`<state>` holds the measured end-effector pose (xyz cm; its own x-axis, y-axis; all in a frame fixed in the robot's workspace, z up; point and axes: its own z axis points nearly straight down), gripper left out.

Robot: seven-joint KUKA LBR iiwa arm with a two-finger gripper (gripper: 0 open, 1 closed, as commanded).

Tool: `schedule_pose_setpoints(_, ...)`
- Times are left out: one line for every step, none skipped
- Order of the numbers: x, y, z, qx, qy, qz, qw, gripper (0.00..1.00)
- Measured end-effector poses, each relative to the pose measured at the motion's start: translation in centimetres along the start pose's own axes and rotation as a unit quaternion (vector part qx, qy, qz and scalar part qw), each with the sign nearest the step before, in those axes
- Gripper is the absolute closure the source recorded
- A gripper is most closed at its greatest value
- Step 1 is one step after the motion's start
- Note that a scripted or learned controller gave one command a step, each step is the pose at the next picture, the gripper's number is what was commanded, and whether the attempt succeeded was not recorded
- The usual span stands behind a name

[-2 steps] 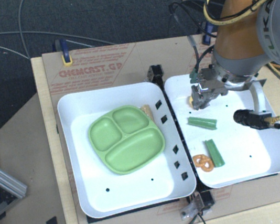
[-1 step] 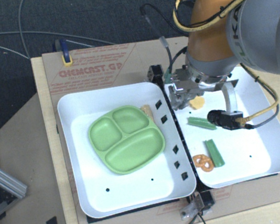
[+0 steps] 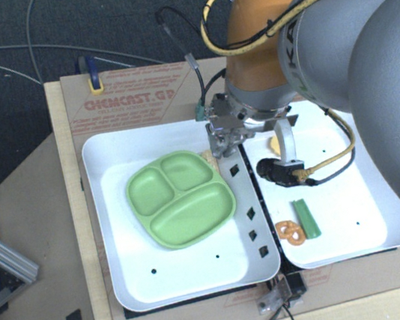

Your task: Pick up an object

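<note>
A green divided plate (image 3: 181, 199) lies flat in the left bin (image 3: 115, 230), a little left of its middle. In the right bin (image 3: 361, 189) a small green stick (image 3: 306, 219) lies near the front, with an orange pretzel-shaped piece (image 3: 291, 232) touching its left side. A pale yellow piece (image 3: 275, 143) peeks out from under the arm at the back of that bin. My gripper (image 3: 224, 146) hangs low over the back right corner of the left bin, just beyond the plate's far right edge and beside the wall between the bins.
The arm's large grey body and orange band (image 3: 258, 9) cover the back and right of the right bin. A black plug on a yellow cable (image 3: 281, 170) hangs over that bin's left part. A cardboard sheet (image 3: 131, 91) lies under both bins.
</note>
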<state>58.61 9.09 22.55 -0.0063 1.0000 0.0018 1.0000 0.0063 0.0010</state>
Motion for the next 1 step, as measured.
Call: schedule_pose_setpoints(-0.35, -0.04, -0.06, 0.001, -0.001, 0.002, 1.0000, 0.00)
